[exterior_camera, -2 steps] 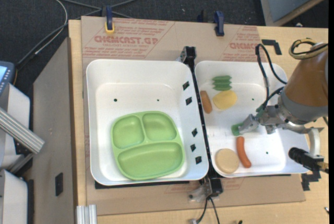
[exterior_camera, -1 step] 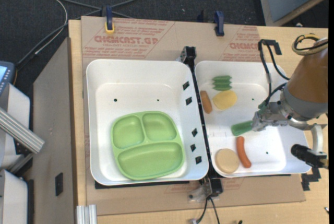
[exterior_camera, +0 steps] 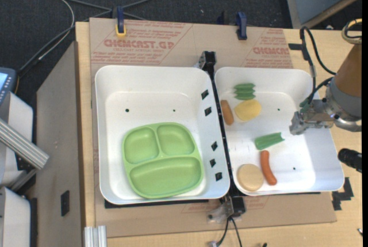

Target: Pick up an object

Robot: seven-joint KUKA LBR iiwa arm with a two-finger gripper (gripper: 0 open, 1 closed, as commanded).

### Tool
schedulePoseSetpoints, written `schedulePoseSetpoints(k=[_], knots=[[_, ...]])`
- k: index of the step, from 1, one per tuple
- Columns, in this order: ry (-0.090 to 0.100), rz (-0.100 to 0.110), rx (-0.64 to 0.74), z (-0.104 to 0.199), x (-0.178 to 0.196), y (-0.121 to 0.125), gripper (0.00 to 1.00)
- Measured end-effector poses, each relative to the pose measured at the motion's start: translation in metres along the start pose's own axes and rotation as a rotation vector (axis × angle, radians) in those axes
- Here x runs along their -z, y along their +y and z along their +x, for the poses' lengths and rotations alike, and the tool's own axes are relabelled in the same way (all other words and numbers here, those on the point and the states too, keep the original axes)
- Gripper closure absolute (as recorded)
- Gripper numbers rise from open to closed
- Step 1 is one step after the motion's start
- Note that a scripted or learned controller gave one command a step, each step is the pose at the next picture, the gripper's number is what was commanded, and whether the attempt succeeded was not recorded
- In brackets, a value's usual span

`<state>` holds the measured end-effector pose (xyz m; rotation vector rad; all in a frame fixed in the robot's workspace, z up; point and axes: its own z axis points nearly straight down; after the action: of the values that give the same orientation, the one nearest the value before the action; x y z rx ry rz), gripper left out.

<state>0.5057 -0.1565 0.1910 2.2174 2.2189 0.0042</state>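
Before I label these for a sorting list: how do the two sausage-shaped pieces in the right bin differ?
The orange-brown sausage piece lies at the bin's left wall, beside the yellow lumpy piece; the red sausage piece lies nearer the front, beside the round tan bun. The first is duller and browner, the second brighter red, and it looks slimmer and longer. Both are small rounded rods lying flat, pointing roughly front to back.

Bench (exterior_camera: 69,142) topped with printed cardboard sheet (exterior_camera: 172,38), 2 clamps at its far edge, yellow clamp (exterior_camera: 119,21) left, blue clamp (exterior_camera: 241,25) right, 2 white bins side by side on the cardboard, left bin (exterior_camera: 109,102), right bin (exterior_camera: 305,159), rims touching.
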Motion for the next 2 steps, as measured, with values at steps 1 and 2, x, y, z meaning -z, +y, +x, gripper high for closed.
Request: schedulePoseSetpoints(k=[1,2], knots=[[0.001,0.002,0.000,0.000,0.018,0.001,1.00],[0.002,0.004,0.002,0.052,0.022,0.016,1.00]])
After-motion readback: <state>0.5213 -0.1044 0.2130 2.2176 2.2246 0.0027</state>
